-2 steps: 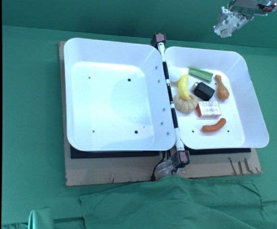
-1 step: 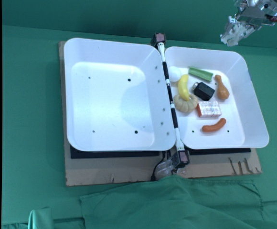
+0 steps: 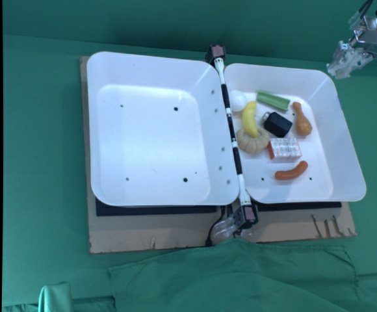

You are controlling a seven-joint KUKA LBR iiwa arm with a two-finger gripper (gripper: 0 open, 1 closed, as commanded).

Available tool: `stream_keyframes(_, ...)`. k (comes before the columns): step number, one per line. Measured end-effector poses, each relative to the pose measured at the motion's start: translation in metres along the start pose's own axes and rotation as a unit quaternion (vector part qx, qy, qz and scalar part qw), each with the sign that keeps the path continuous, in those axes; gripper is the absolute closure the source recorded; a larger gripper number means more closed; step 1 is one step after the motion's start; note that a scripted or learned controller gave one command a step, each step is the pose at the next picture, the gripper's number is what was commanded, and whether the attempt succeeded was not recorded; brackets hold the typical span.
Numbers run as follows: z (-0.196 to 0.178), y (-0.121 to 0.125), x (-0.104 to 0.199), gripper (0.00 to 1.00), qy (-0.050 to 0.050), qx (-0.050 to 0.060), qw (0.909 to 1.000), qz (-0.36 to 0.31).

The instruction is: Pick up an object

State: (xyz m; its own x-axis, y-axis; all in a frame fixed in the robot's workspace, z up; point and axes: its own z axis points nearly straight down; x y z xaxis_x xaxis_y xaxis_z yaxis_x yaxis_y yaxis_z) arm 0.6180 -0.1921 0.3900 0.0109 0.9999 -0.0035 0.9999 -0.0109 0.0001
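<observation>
1. The gripper [image 3: 343, 62] was seen at the far right of the scene, raised above the desk [image 3: 39, 142] and just beyond the far right corner of the right bin [image 3: 344, 155].
2. No object was seen between its fingers; whether they were spread or closed could not be told.
3. Two white bins were set side by side on a brown board [image 3: 143, 236]; only small dark specks were seen on the floor of the left bin [image 3: 110, 77].
4. All the objects were gathered in the right bin, well apart from the gripper.
5. A white ball [image 3: 238, 100] was found near the bin's far left side, with a yellow banana [image 3: 249, 117] just beside it.
6. A tan ring-shaped piece [image 3: 253, 141] was seen touching the banana's near end.
7. A green stick [image 3: 273, 100] was laid toward the far side, and a black block [image 3: 277, 124] lay near it.
8. An orange drumstick shape [image 3: 301, 119] was placed to the right of the black block.
9. A clear box with red parts [image 3: 285, 149] lay right of the ring, and an orange sausage [image 3: 291, 171] was nearest the viewer.
</observation>
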Motion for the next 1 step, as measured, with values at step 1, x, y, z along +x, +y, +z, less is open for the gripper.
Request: stream_keyframes(1, 0.0307, -0.0306, 0.0128, 1.00, 0.001, 0.001, 1.0000, -0.002)
